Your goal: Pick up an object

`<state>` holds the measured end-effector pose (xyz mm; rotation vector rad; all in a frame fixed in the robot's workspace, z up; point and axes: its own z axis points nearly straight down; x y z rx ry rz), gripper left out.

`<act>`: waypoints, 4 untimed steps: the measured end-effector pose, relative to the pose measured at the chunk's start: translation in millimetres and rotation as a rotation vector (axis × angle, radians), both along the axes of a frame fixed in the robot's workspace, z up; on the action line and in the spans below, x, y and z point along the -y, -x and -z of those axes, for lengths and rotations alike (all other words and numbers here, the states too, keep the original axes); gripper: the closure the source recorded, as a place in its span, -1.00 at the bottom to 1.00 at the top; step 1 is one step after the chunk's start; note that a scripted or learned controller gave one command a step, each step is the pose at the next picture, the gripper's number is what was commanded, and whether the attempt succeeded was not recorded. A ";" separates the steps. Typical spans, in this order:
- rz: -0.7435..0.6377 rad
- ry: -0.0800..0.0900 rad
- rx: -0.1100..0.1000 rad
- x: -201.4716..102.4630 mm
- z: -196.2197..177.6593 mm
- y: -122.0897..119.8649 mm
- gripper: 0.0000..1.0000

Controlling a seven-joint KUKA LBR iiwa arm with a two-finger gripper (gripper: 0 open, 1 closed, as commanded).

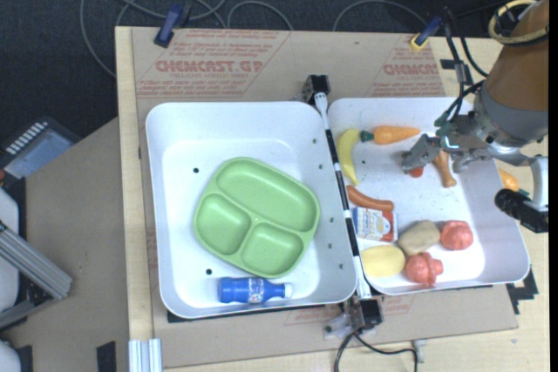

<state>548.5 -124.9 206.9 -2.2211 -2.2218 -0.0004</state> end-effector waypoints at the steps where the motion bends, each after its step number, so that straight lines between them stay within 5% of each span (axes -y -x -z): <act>1: 0.002 0.000 -0.002 66.9 41.2 21.6 -1.00; 2: -0.001 0.000 0.001 41.6 122.8 -32.8 -1.00; 3: 0.001 -0.018 -0.026 78.4 123.3 -95.0 -1.00; 4: -0.001 -0.001 -0.001 42.9 122.3 -67.0 -1.00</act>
